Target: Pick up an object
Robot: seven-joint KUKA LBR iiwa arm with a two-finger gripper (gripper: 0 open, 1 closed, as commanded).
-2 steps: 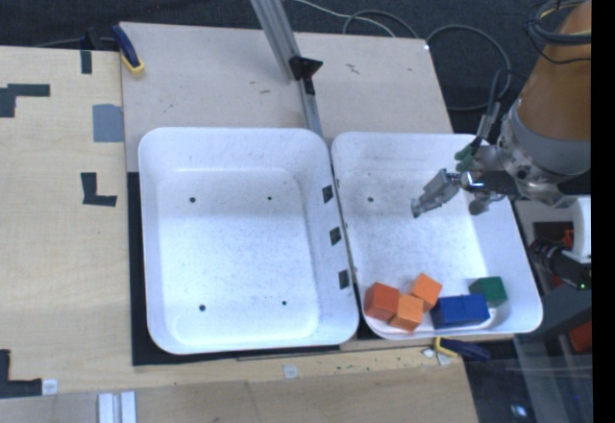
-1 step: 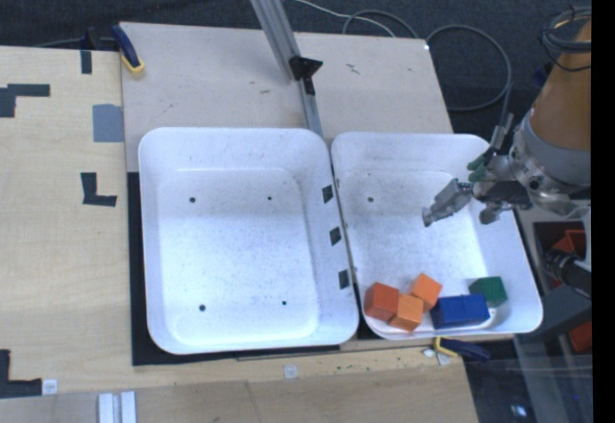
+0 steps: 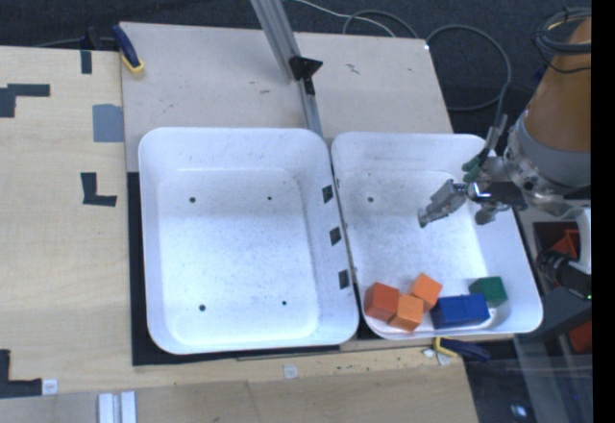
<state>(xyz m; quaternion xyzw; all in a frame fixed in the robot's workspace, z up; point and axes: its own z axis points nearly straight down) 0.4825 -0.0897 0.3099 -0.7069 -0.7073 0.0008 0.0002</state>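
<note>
White speckled bins, orange blocks, blue block, green block, orange-banded grey arm

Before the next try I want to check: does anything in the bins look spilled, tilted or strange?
Nothing looks spilled or damaged. The orange blocks, blue block and green block crowd the near corner of the right bin, some touching. The tool hangs above the bin's middle, away from them.

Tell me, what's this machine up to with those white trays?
A robot arm reaches in over the right bin, its hand hanging above the bare middle of it. The things it could pick up sit bunched at that bin's near edge: three orange blocks, a blue block and a green block. The hand is apart from them and holds nothing so far. The left bin sits beside it.
</note>
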